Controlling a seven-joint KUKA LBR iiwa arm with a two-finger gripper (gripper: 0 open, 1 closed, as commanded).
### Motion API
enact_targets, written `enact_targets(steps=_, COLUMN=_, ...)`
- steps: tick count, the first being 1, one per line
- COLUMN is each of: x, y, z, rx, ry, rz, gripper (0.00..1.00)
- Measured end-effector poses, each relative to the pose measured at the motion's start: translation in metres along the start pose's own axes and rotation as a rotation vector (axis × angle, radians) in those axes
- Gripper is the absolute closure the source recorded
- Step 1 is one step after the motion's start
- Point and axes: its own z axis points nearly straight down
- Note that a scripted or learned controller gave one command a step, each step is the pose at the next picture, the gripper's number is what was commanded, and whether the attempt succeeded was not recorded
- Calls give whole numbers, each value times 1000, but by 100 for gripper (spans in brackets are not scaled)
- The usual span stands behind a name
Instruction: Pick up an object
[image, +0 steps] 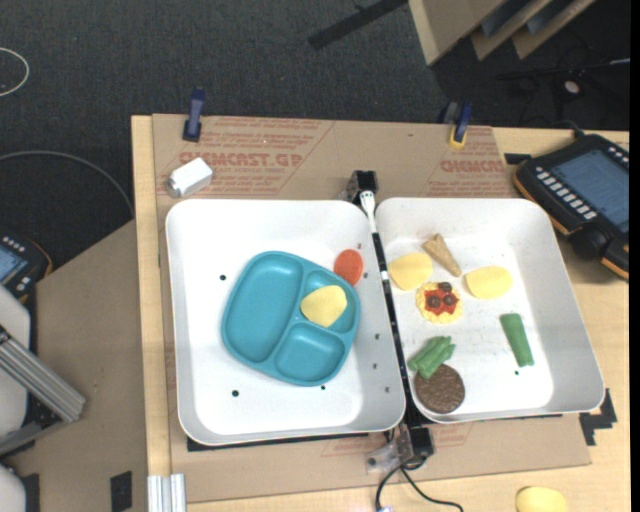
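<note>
A teal divided plate (270, 320) lies in the left bin (200, 300), with a yellow piece (324, 305) resting in its right compartment. An orange-red piece (348, 266) sits just off the plate's upper right rim. The right bin (560, 300) holds several toy foods: a yellow round (410, 271), a tan cone (441, 253), a yellow lump (488, 283), a small pizza (439, 302), a green stick (517, 339), green beans (431, 354) and a brown patty (440, 389).
Both bins rest on a cardboard sheet (300, 155) clamped at its far edge by two blue clips (194, 113). A white block (190, 178) lies on the cardboard at back left. A black pendant (580, 190) sits at the right.
</note>
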Motion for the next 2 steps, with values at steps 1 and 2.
enact_targets(steps=1, x=-1, y=0, z=-94, rx=-20, ry=-9, rz=-2, gripper=100)
enact_targets(steps=2, x=0, y=0, z=-11, rx=-3, ry=-1, rz=0, gripper=100)
